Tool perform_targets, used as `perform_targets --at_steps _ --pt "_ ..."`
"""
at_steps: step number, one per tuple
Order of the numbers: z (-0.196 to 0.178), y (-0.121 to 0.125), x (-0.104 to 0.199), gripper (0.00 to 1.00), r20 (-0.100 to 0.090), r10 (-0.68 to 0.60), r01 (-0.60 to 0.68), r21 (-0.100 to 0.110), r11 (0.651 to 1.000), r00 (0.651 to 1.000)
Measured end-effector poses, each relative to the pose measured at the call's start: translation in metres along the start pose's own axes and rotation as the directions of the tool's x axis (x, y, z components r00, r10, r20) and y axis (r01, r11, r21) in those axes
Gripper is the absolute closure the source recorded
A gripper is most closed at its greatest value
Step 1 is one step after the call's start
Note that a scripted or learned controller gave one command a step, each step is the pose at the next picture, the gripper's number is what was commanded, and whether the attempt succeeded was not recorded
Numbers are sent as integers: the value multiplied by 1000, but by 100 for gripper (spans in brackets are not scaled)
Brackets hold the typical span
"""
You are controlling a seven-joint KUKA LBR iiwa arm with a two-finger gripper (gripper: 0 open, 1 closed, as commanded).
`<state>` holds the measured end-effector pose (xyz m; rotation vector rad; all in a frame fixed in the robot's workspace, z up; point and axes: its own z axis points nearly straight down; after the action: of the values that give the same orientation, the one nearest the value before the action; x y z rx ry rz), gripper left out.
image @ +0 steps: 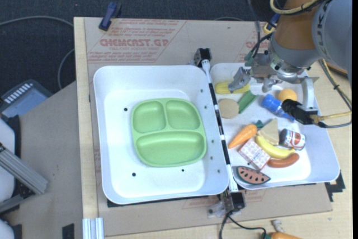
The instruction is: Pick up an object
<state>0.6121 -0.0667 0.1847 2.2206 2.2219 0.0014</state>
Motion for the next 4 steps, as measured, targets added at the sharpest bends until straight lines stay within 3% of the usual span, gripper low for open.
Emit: perform_targets --at_steps 1,2,4 --pt "100 -14 -49 0 1 1 -1 2 1000 1000" --pt "100 -68 -37 0 0 1 -1 2 1000 1000" --pt "100 -89 -31 0 -1 1 -1 3 1000 1000"
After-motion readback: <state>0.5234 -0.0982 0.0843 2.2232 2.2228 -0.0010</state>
